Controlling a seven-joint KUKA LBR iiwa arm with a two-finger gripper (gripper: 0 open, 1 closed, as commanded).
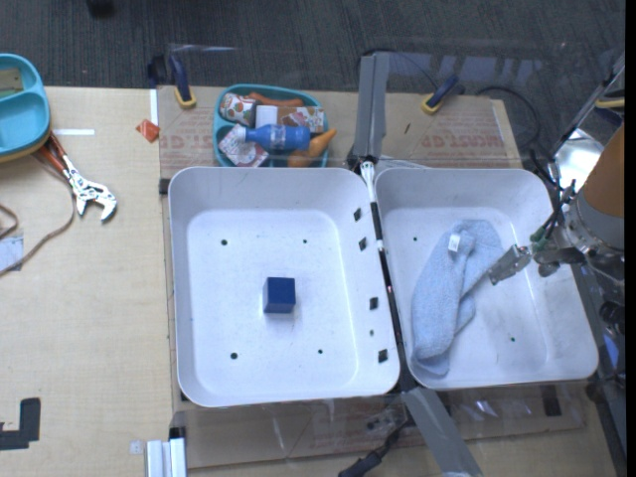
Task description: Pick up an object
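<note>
The pick is not yet made, as far as I can judge. The gripper [509,264] hangs over the right bin [566,361], just beside the grey sock [442,301] that lies limp along that bin's floor — nothing sits between its fingers, and whether they are spread or closed I cannot tell. The blue cube [279,294] rests alone in the left bin [199,366] — untouched. Grasp and lift remain.

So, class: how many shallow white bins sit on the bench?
2. The left bin holds a blue cube; the right bin beside it holds a grey sock. None looks hidden.
</note>
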